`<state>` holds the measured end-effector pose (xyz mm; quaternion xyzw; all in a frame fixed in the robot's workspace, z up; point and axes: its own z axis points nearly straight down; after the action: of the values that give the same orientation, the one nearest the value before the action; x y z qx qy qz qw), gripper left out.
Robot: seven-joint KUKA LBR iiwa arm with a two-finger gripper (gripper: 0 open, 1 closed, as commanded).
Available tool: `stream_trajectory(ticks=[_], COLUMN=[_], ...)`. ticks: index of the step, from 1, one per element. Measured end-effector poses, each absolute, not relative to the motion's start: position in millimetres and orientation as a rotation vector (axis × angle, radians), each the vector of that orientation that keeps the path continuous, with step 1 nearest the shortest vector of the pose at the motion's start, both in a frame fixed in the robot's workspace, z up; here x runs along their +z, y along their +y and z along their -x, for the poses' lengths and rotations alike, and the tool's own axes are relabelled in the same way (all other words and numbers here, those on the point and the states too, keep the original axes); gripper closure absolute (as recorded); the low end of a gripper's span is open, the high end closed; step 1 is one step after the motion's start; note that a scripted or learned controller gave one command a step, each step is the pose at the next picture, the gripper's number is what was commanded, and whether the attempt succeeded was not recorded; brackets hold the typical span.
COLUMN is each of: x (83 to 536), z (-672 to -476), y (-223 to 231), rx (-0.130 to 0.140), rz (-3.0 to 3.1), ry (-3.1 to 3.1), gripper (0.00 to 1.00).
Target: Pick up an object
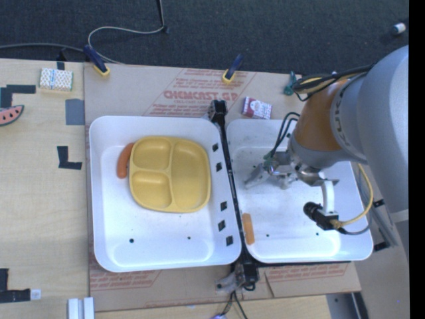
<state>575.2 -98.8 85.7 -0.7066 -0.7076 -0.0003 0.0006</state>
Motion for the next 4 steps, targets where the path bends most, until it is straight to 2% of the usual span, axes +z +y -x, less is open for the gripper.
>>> stream_trajectory(ticks=[1,2,4], x=[85.7,96.1,113.9], z=[-633.0,-633.0,-632.4], y=[-101.0,-101.4,-101.0], rx=[-0.003,-0.001,0.004], rz=[2.223,2.222,2.220], ry=[-2.225,-2.228,-2.228], gripper=[0.00,1.00,1.00])
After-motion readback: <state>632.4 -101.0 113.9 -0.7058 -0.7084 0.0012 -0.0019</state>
